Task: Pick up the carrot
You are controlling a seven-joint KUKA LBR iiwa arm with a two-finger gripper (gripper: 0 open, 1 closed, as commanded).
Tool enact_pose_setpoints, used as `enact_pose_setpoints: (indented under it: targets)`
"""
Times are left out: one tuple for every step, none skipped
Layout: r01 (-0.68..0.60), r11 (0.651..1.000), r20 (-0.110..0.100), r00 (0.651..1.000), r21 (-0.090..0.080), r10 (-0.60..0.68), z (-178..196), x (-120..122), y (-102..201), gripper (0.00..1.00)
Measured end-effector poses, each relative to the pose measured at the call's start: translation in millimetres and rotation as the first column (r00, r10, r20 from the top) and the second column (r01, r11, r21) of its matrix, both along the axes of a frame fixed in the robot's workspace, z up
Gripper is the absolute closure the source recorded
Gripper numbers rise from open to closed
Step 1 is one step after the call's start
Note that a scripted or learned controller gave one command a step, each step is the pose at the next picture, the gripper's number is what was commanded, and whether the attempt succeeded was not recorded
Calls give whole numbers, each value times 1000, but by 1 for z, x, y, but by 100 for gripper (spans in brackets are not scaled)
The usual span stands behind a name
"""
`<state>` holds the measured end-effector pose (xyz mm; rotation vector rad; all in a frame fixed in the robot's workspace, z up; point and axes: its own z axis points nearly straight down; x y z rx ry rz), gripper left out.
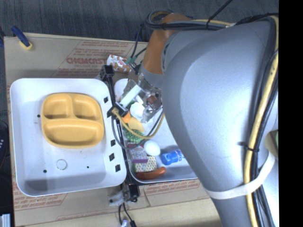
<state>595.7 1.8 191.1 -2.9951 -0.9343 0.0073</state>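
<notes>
The carrot (126,118) shows as a small orange piece at the left wall of the right bin (180,176), partly hidden under the gripper. My gripper (134,109) hangs low over the upper left part of that bin, right above the carrot and a yellow item (136,125). From this angle I cannot make out whether anything is between its tips. The grey arm covers most of the right bin.
The left bin (28,174) holds a yellow divided plate (72,118). In the right bin's near end lie a green item (133,136), a white egg (152,148), a blue bottle (171,157), a patterned packet (143,163) and a red-brown sausage (150,173).
</notes>
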Motion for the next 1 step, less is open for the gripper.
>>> enact_pose_setpoints:
  targets:
    - [126, 992, -3, 992, -1, -126, 0, -12, -4, 0]
